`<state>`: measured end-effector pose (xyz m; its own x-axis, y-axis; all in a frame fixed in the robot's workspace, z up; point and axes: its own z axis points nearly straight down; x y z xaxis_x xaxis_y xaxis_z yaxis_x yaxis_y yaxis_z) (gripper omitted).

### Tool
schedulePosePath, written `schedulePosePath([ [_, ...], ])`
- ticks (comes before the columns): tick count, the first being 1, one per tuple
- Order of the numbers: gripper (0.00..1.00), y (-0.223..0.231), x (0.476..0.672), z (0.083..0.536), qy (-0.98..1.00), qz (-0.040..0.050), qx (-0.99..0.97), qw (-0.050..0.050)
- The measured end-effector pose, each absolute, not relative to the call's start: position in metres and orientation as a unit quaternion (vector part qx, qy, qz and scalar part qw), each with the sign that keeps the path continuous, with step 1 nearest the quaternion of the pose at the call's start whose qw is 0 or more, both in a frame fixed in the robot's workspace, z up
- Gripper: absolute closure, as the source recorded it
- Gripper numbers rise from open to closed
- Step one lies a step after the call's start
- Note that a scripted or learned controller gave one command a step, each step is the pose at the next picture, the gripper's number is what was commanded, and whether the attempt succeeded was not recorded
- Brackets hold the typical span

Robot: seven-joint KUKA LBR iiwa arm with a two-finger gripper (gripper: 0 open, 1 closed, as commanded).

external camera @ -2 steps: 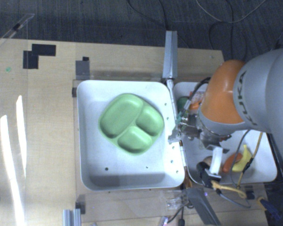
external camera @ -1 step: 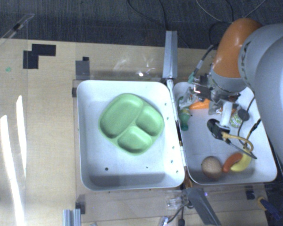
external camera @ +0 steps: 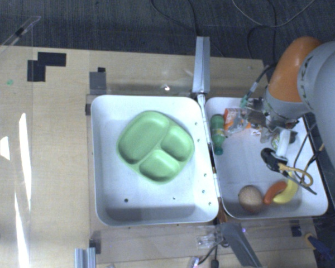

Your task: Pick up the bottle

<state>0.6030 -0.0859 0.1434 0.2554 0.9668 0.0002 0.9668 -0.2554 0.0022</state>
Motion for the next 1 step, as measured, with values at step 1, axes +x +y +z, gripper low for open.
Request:
schedulePosePath([
  [1,0.00,-0.0755,0.5670,0.1853,0.549,0.0012,0.836,0.001],
])
